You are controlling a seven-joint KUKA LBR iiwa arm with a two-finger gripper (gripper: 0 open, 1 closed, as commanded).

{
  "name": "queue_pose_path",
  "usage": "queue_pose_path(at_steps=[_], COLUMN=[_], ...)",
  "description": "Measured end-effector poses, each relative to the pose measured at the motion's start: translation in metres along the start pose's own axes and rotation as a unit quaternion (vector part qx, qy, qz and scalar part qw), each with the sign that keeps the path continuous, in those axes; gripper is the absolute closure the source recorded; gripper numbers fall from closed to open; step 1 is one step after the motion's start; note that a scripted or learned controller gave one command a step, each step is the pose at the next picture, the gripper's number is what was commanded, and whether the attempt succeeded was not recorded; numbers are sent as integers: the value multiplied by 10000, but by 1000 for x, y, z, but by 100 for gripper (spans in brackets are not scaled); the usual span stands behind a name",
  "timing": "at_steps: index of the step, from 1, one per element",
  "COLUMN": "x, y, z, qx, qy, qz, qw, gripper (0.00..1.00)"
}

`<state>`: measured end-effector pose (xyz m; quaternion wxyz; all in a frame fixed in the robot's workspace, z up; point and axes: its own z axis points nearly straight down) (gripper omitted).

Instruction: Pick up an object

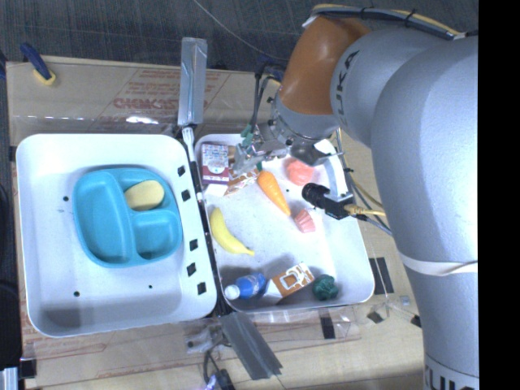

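Nearest the camera, along the front wall of the right-hand shallow white bin [357, 287], lie three things in a row: a small clear plastic bottle with a blue label [246, 287] on its side at the left corner, an orange-and-white printed carton [292, 280] just beside it, and a dark green rounded lump [325, 286] to the right of that; a little farther back, a yellow banana [225, 233] lies near the bin's left wall, its tip pointing toward the front; across from it sits a small pink block [304, 220], and between them an orange carrot [272, 191] lies at a slant, its thick end toward the back; behind the carrot a coral-pink rounded object [299, 171] rests close to the arm's wrist, and a flat red-and-white printed packet [215, 158] lies in the back left corner; the gripper [253, 147] hangs low over that back area, just beside the packet and above the carrot's upper end, but whether it is open, closed or gripping anything I cannot tell; in the left-hand shallow white bin [49, 299], a blue divided plastic tray [106, 218] holds a yellow oval object [145, 194] in its upper right compartment; both bins rest on a brown cardboard-covered worktop [114, 92].
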<state>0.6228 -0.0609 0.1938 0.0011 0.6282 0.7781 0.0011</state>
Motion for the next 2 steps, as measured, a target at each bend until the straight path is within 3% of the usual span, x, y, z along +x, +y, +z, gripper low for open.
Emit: queue_pose_path(at_steps=[1,2], x=[21,-87], y=[-64,9], z=[2,-17], qx=[33,17], qy=[6,-10], qz=[91,-348], qw=[10000,9994], gripper=[0,0])
